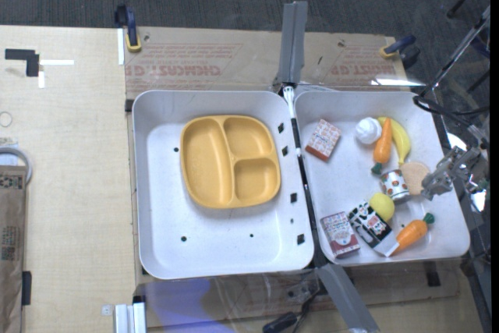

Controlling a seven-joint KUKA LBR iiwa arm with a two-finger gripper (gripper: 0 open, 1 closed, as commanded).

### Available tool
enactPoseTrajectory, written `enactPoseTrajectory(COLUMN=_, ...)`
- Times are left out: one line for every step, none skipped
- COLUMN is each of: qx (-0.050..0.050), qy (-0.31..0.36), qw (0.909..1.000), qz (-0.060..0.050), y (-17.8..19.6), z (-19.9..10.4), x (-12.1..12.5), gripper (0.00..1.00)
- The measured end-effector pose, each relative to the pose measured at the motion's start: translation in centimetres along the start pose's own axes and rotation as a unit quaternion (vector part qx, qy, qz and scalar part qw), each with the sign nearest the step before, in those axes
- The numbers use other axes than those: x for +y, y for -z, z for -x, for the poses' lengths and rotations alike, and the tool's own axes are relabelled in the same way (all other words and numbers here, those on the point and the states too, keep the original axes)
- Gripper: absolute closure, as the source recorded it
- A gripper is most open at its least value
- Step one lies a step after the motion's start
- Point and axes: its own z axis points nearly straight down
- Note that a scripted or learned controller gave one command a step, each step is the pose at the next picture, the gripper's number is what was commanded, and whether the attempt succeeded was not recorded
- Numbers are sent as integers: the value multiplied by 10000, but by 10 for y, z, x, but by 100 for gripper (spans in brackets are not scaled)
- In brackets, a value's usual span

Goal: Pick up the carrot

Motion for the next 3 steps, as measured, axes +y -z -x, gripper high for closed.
enactPoseTrajectory(qx=-3, qy=1103, qw=9939, qz=4, y=-8, z=-5, x=7, gripper=100)
enactPoseTrajectory(qx=4, qy=2034, qw=9791, qz=5, y=-15, z=-4, x=6, gripper=100)
enactPoseTrajectory(qx=-4, qy=3427, qw=9394, qz=8, y=-39, z=-26, x=37, gripper=100)
